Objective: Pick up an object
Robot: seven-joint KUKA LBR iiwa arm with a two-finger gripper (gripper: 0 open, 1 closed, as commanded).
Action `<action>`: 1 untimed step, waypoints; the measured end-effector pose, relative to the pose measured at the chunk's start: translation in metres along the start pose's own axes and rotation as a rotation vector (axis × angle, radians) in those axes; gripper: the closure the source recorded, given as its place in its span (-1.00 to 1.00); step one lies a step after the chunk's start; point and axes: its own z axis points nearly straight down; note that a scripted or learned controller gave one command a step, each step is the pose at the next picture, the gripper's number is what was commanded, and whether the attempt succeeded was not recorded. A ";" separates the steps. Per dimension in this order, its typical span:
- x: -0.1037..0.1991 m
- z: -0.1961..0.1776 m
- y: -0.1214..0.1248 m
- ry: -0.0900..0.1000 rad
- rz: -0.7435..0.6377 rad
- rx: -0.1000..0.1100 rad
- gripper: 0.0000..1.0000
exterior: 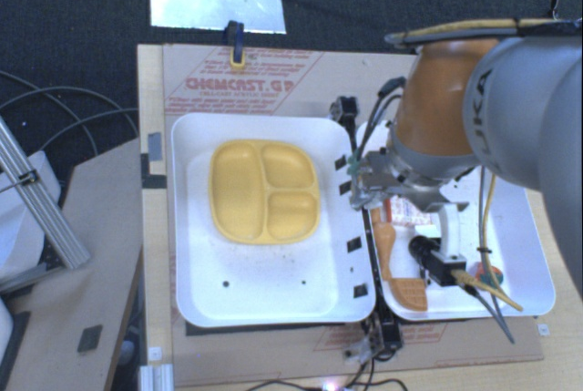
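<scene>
Orange spatula (398, 266) lies in right bin (537, 289) just below-left of the gripper (428, 198), yellow divided plate (265, 190) in left bin (196, 289) further left; jaw opening: can't tell, wrist blocks it.

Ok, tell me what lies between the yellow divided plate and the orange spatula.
In the camera view, bare white floor of the left bin, then the two bins' adjoining rims with black clips, separate the yellow plate from the orange spatula.

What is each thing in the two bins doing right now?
Yellow plastic divided plate: flat, right way up, in the left white bin.
Orange plastic spatula: lying flat in the right white bin, beside the divider.
Grey arm: over the right bin.
</scene>
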 end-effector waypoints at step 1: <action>-0.080 -0.025 -0.001 -0.003 0.010 0.000 1.00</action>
